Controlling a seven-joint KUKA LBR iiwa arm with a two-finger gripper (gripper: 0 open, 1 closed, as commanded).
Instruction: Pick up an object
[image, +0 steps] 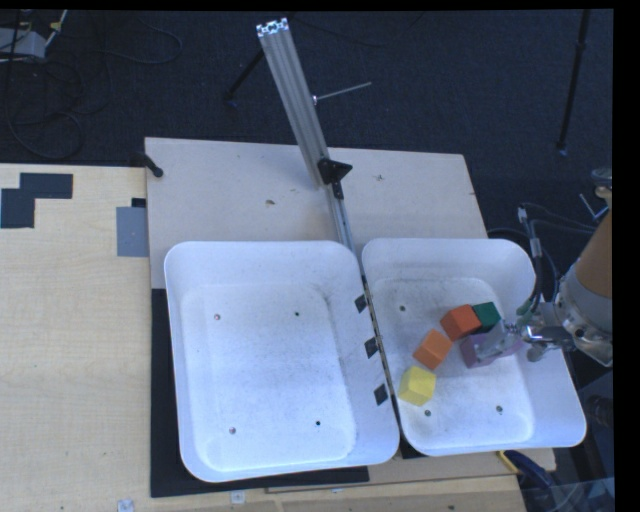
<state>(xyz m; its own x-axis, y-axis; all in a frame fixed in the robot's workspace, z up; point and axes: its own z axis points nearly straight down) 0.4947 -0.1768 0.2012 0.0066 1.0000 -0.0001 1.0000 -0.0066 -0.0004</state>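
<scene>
The right bin holds several blocks. A red-orange block touches a green block behind it. Lower left of them lie an orange block and a yellow block. A purple block sits just right of the red-orange one. My gripper comes in low from the right edge of this bin, with its tip right against the purple block's right side. The arm's body and wrist hide the contact.
The left bin lies alongside, separated by a ridge with black clips. A slanted aluminium rail rises behind the bins. Cables hang near the right bin's far right corner.
</scene>
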